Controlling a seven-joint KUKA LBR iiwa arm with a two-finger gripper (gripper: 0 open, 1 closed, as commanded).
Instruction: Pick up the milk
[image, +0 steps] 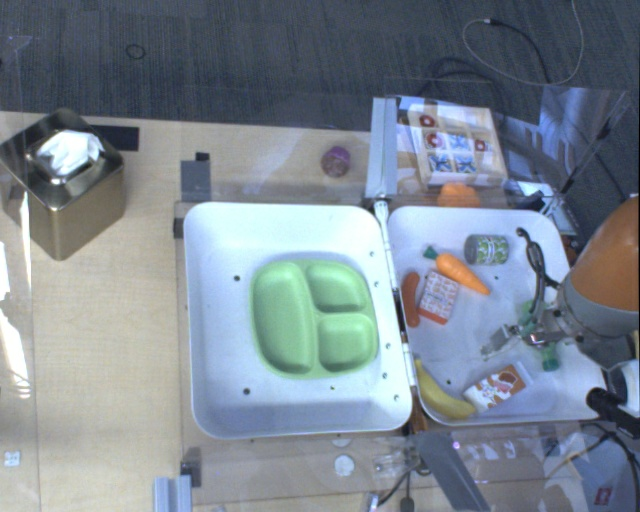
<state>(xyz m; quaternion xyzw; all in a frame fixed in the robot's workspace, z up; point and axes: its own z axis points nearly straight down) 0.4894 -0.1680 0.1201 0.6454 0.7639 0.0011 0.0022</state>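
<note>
Two white bins sit side by side on the desk (110, 330). The left bin (215, 260) holds a green tray (312, 316) with three compartments. The right bin (555, 240) holds the clutter. The milk (497, 386), a small carton lying flat, is at the lower right of the frame, near the bin's front edge, just right of a banana (440, 396). Higher up lie a carrot (461, 271), a small can (487, 249), a flat box (437, 297) and a red item (411, 297) close to the bin's left wall.

The arm (605, 285) comes in from the right edge, its orange band showing. The pincer (512, 337) hangs over the middle right of that bin, above the milk in the frame and apart from it. Its thin metal fingers (497, 345) look slightly spread, with nothing between them.

A brass-coloured box (65, 185) stands at the upper left, and a purple ball (336, 160) rests behind the bins.
</note>
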